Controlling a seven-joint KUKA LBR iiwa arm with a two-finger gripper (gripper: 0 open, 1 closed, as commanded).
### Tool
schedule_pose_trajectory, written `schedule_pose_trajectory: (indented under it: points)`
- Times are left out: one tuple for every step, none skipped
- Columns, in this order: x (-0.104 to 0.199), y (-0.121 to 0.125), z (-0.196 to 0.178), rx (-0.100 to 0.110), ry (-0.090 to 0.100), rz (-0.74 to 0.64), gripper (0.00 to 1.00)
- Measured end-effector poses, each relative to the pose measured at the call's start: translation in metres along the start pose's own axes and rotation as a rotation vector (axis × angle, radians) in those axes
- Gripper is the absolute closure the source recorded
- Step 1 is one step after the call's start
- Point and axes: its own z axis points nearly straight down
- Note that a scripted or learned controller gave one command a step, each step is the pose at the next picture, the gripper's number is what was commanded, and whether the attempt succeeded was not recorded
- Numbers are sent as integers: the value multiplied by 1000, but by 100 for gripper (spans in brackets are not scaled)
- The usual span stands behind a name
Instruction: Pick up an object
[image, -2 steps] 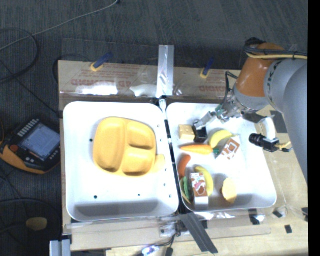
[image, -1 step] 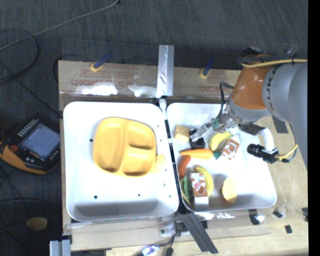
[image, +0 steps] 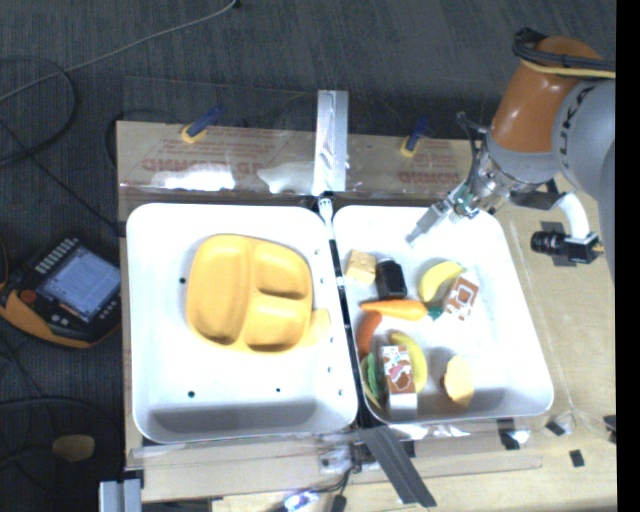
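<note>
The end effector (image: 425, 226) hangs over the upper edge of the right bin (image: 520, 300), its slim tip carrying nothing; whether it is spread or closed cannot be told. The candidate objects crowd the bin's centre: a carrot (image: 395, 309) touching a black block (image: 390, 276), a banana (image: 410, 355) beside a small carton (image: 398, 375). A descent here risks a glancing contact or pinching two items together. The left bin (image: 160, 390) holds a yellow divided tray (image: 250, 292). The worktop (image: 570, 400) stands on dark carpet, with a handheld pendant (image: 70, 290) at frame left.
</note>
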Motion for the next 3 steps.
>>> schedule_pose_trajectory:
  points:
    - [-35, -20, -22, 2, -4, -198, 0]
    - [39, -48, 77, 3, 0, -168, 0]
    - [37, 17, 70, 3, 0, 141, 0]
